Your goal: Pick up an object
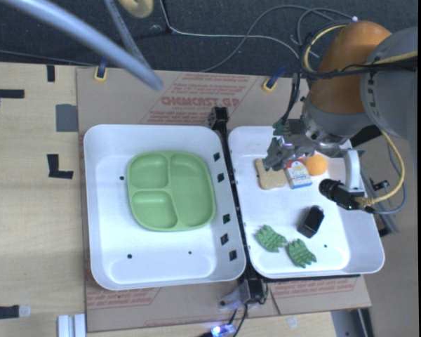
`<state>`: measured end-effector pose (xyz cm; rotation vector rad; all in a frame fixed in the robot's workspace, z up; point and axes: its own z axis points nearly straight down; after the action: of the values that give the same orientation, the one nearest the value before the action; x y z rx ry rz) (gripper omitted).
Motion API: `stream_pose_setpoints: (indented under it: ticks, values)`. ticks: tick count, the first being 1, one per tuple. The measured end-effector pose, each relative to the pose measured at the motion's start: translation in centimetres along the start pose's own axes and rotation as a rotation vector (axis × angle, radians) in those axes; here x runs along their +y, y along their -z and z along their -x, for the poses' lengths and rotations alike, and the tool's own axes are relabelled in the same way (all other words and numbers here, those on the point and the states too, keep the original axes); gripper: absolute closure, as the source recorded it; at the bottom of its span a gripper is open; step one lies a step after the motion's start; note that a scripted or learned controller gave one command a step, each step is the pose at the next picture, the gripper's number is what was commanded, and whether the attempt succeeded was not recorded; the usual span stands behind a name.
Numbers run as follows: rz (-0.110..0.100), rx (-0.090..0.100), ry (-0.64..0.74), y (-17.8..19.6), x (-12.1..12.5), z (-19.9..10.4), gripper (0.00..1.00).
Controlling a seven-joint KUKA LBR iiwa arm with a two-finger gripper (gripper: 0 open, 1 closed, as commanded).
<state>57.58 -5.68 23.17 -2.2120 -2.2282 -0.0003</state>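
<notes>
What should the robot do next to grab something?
Probably lower a little. The end effector hangs over the right bin, just above the tan toast-like piece, and nothing shows between its fingers, so easing down onto that piece seems the nearest try.

The gripper hangs over the tan block in the right bin, covering the block's upper edge (whether its fingers are parted cannot be told). Beside the block, the small carton and orange ball are partly hidden under the wrist, and the arm runs off the right edge.
</notes>
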Motion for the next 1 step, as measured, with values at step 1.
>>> stream_pose_setpoints:
  ticks: [1]
  values:
    - [0.000, 0.000, -0.001, 0.56, 0.54, -4.83, 1.00]
